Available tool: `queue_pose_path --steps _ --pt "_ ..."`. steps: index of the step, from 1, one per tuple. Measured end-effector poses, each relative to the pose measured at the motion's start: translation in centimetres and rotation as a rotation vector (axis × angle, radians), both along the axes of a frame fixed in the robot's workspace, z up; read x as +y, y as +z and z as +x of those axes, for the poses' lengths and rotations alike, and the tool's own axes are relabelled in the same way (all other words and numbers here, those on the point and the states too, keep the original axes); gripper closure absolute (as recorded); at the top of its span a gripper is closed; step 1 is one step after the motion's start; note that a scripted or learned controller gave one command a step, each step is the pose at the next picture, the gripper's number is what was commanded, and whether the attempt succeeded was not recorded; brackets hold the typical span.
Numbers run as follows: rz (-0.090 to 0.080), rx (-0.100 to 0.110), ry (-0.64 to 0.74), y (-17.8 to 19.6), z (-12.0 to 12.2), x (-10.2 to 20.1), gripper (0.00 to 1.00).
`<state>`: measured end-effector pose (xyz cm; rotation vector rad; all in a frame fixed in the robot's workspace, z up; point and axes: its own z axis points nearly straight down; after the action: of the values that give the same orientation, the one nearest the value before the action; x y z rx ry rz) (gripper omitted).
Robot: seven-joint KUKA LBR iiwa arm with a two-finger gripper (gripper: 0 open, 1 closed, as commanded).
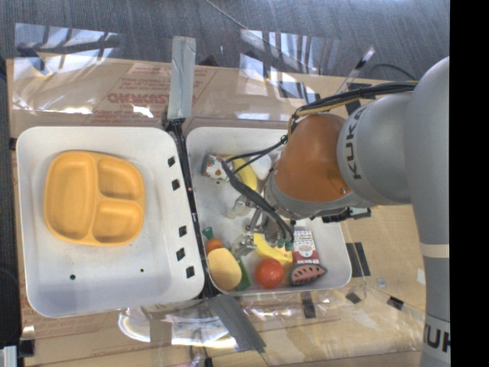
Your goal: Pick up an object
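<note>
Arm [382, 151] from the right, wrist bent down into right bin [336, 239]; pincer [256, 232] state unclear among toys.

Two bins side by side on the worktop, arm over the right one.

The left bin [34, 281] holds a divided plate [93, 197], lying toward its far left part. The right bin [338, 260] holds toy food: a tomato [269, 274] near the front wall, a watermelon slice [307, 272] just right of it, a lemon [223, 268] to its left, a banana [246, 174] further back. The arm [382, 155] reaches in from the right above this bin, covering its back right part.
</note>
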<state>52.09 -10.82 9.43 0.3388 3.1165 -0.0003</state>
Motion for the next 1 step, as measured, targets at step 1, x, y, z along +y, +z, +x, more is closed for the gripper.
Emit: queue_pose_path --steps 1 --pt "0.002 -0.001 -0.141 0.05 -4.07 -1.40 0.00"
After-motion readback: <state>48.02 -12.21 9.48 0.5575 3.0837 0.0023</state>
